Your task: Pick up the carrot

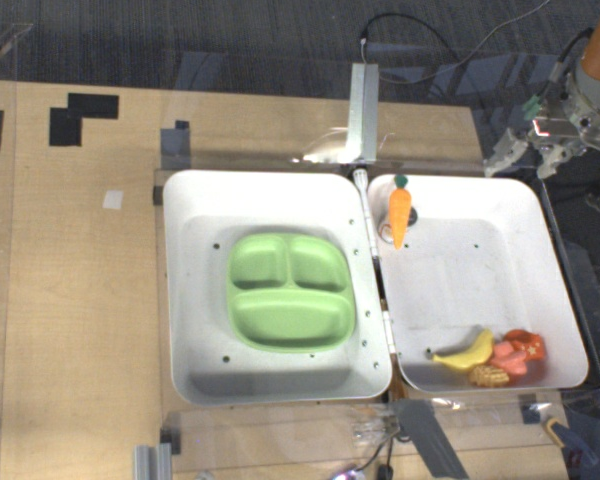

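Worktop [70,268]: two white bins before you.
Carrot [399,211]: upper left of right bin [480,258].
Claw [525,153]: upper right; grip state unreadable.

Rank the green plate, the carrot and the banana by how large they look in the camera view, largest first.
1. green plate, by far the largest.
2 and 3. carrot and banana: they look about alike, too close to rank.

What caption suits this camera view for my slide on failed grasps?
Carrot lies at the right bin's top-left corner, while the gripper hovers outside the bin's top-right corner.
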`<state>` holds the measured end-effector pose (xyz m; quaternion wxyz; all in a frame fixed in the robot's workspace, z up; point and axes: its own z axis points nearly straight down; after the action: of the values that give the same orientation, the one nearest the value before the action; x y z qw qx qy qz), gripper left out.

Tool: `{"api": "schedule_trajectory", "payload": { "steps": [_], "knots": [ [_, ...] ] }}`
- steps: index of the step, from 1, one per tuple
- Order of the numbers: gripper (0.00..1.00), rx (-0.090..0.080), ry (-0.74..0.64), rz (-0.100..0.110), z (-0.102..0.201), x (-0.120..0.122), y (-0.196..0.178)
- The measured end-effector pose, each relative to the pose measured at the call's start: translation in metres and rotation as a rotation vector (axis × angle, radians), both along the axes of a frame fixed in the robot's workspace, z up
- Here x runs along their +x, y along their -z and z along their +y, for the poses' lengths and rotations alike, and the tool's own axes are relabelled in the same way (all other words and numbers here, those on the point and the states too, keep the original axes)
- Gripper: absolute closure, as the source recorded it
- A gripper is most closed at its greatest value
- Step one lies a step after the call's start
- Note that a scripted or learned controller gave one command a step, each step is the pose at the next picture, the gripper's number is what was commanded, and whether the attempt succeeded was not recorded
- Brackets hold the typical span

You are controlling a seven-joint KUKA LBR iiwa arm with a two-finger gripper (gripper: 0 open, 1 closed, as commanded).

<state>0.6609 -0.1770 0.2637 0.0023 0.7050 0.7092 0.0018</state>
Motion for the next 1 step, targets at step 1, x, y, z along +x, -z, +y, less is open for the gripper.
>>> {"api": "schedule_trajectory", "payload": {
  "steps": [1],
  "knots": [
    [0.00,0.000,0.023,-0.002,0.0667,0.0100,0.1338]
  ]
}}
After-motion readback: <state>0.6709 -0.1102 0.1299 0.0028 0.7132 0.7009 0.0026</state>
